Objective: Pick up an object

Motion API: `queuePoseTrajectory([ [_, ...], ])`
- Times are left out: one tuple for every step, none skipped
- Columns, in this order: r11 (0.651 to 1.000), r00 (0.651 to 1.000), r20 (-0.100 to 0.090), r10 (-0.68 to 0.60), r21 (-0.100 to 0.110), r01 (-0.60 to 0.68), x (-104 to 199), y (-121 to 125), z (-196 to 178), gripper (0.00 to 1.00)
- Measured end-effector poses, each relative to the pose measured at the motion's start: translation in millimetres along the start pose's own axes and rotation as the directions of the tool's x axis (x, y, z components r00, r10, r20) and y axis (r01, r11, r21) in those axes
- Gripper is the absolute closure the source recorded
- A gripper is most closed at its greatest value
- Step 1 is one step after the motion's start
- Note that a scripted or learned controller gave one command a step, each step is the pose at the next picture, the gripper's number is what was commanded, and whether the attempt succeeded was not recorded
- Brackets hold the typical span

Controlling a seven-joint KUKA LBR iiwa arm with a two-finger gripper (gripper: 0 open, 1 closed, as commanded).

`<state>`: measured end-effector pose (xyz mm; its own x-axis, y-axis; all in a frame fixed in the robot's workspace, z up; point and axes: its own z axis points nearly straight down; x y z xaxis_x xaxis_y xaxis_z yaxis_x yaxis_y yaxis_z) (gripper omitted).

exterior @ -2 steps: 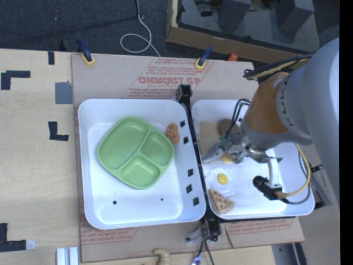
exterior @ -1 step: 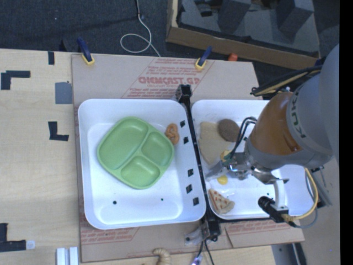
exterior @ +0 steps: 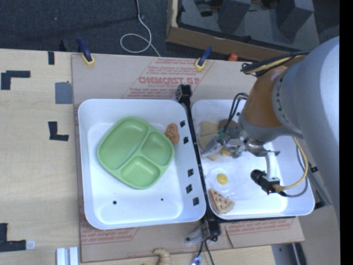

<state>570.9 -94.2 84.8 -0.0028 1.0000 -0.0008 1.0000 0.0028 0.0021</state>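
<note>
The arm reaches in from the right and hangs over the right bin. The orange band sits above the wrist. The gripper is low over the upper-left part of the right bin, at a cluster of small items there. The fingers are too blurred and crowded by the wrist hardware to tell how far apart they stand, and no item can be seen between them.

Right bin contents: a tan piece near the upper-left corner, just beside the gripper; a fried egg left of centre; a pizza slice near the lower-left corner. The egg and the slice lie apart from the gripper.

Left bin contents: a green plate with three compartments, lying flat at centre; a small orange-brown item just beside the plate's upper-right edge, near the divider between the bins.

Both bins rest side by side on a cardboard sheet.
</note>
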Motion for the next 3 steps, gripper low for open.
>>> queuePoseTrajectory([
  [1.000, 1.000, -0.001, 0.001, 0.002, -0.001, -2, 32, 0, 0.00],
  [1.000, 1.000, 0.000, 0.001, 0.004, -0.001, -2, 30, -10, 1.00],
  [1.000, 1.000, 0.004, 0.005, -0.008, -0.005, -51, 31, -132, 1.00],
])
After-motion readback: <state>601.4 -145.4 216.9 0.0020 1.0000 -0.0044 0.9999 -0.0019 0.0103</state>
